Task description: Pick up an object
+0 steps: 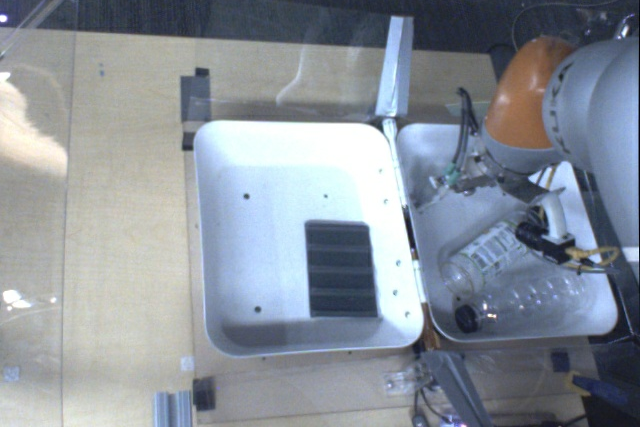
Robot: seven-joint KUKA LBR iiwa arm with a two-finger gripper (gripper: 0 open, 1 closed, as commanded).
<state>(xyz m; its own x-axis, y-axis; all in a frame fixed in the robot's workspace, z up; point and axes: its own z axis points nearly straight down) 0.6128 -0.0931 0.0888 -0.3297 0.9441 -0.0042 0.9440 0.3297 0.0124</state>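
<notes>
A clear plastic bottle [510,285] with a black cap [466,318] lies on its side in the front of the right bin [430,150]. A dark ribbed rectangular block [341,268] lies flat in the left bin [260,165], towards its front right. My gripper [452,181] hangs over the back left part of the right bin, below the orange band of the arm [520,105]. It is behind the bottle and apart from it. I see nothing held in it.
The two bins meet at a shared wall [405,225]. A metal post [395,65] stands behind that wall. A clear panel [40,215] covers the bench on the left. The arm's grey body [600,115] overhangs the right bin's right side.
</notes>
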